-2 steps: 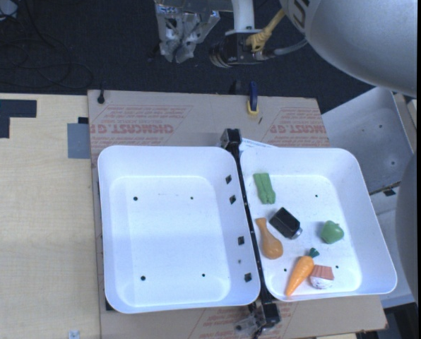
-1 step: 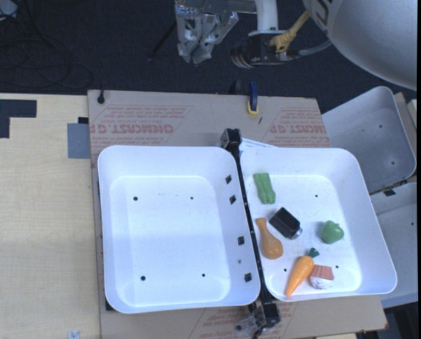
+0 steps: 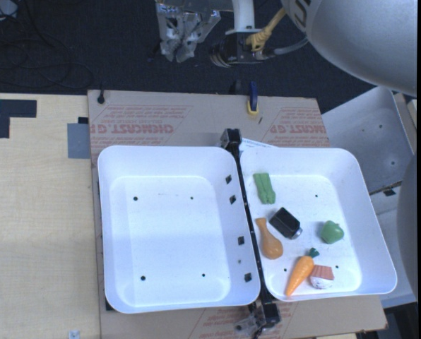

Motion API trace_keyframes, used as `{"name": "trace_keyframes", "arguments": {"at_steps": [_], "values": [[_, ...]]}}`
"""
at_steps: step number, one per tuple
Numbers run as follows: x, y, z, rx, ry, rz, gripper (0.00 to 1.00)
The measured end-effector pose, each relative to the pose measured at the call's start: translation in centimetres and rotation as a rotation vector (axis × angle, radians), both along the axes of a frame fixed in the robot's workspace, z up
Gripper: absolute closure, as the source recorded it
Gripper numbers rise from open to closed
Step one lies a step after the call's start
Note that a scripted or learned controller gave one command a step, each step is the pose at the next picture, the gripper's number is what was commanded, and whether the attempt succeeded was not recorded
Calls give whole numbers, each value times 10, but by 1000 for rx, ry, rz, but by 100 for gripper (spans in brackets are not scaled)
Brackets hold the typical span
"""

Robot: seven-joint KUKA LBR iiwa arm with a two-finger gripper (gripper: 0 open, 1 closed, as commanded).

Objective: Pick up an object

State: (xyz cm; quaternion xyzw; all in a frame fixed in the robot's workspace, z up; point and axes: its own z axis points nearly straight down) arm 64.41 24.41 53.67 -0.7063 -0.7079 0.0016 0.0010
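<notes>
Two shallow white bins are sitting side by side on the table while the arm is hanging above their far edge.

The wide left white plastic bin (image 3: 119, 189) is lying on a brown cardboard sheet (image 3: 161, 122) that is covering the pale wooden table (image 3: 34, 217). Up at the top, the metallic two-finger end effector (image 3: 184, 44) is hovering over the dark floor beyond the cardboard, gripping nothing; I cannot tell whether it is spread or closed. The right white plastic bin (image 3: 352, 182) is holding the toys: a green ridged plastic vegetable (image 3: 264, 187) near its far left, a tan pear-shaped plastic piece (image 3: 268, 238) lying just beside a small black block (image 3: 285, 222), an orange plastic carrot (image 3: 299, 274) touching a small red-and-white plastic piece (image 3: 321, 277), and a round green plastic pepper (image 3: 331, 232) furthest right.
</notes>
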Motion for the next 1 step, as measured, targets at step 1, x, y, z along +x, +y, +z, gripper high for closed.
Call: {"name": "trace_keyframes", "arguments": {"at_steps": [1], "values": [[0,0,0,0,1,2,100]]}}
